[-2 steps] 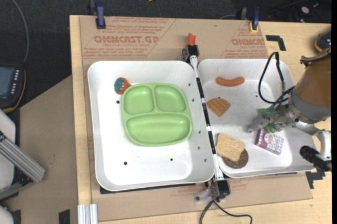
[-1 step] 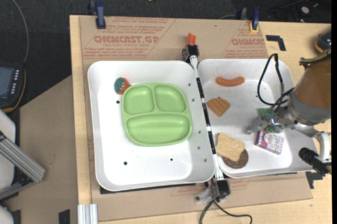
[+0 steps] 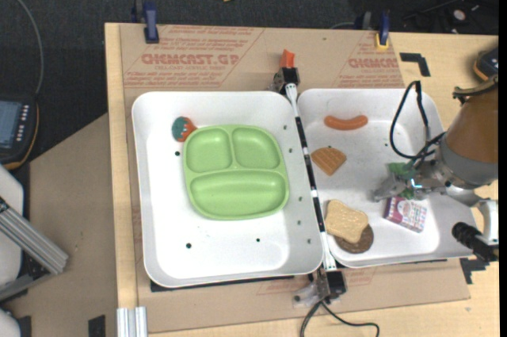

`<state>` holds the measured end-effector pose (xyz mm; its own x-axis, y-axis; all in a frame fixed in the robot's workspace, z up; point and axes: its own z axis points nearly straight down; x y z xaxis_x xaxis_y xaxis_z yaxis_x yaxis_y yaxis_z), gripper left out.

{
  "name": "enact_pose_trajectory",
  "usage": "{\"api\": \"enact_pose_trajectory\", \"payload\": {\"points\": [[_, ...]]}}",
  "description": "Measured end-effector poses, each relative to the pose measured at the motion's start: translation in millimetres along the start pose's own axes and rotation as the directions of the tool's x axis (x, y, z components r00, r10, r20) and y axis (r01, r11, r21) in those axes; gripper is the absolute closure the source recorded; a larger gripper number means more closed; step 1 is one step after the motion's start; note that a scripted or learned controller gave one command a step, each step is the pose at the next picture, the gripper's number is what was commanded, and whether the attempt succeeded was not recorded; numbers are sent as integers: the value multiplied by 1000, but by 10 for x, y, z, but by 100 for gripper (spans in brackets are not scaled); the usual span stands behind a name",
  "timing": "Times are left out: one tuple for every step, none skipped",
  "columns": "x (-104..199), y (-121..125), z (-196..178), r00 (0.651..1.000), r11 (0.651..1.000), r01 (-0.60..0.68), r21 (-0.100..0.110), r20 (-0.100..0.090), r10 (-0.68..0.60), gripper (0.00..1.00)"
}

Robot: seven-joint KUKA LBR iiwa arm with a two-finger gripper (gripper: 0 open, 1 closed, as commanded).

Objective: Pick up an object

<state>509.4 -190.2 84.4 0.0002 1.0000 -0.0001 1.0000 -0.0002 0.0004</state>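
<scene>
- Hovered low by right bin's [image 3: 444,252] right edge: grey two-finger gripper [image 3: 394,186], grip state impossible to tell.
- Nothing lifted yet; pink patterned packet [image 3: 405,213] lay just beside.

Red block lettering runs across the brown board [image 3: 238,58] that covers the bench behind the 2 white bins: at the left it reads "CHEMCAST GP" (the last letters are faint), and a finer red line above it is too small to read. At the right the same print shows partly as "CHEMCAS". The pink packet [image 3: 405,213] in the right bin [image 3: 380,101] bears print too small to read.
</scene>
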Motion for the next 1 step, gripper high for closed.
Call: {"api": "enact_pose_trajectory", "payload": {"points": [[-29,-25,-1,1000,1000,0,1,-1,0,0]]}}
